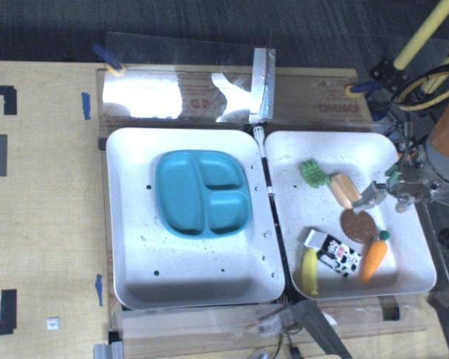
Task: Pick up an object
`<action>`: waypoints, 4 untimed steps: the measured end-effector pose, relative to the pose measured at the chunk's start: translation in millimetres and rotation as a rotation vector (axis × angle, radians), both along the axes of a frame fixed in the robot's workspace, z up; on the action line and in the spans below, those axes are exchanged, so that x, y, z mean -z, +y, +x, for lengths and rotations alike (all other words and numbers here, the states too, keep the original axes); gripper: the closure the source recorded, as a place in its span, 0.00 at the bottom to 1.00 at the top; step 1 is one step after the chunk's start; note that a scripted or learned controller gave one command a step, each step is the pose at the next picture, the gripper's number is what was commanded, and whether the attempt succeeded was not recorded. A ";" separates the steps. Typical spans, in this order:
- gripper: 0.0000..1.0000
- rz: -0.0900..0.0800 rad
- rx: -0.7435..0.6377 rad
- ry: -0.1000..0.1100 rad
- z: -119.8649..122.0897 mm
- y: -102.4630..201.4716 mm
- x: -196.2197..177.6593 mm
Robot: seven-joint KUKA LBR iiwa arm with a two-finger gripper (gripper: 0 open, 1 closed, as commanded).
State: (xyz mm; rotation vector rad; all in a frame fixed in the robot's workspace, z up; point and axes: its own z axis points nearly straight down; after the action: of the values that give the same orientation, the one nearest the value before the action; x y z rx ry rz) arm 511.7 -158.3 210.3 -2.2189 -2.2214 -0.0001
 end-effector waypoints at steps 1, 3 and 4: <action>0.00 -0.002 -0.027 -0.006 -28.6 -36.5 115.0; 1.00 -0.004 -0.057 -0.012 17.8 20.4 122.3; 1.00 -0.001 0.032 -0.009 32.8 52.2 28.6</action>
State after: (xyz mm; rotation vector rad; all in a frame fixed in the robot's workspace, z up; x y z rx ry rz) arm 544.5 -106.1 181.7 -2.2592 -2.1910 -0.0091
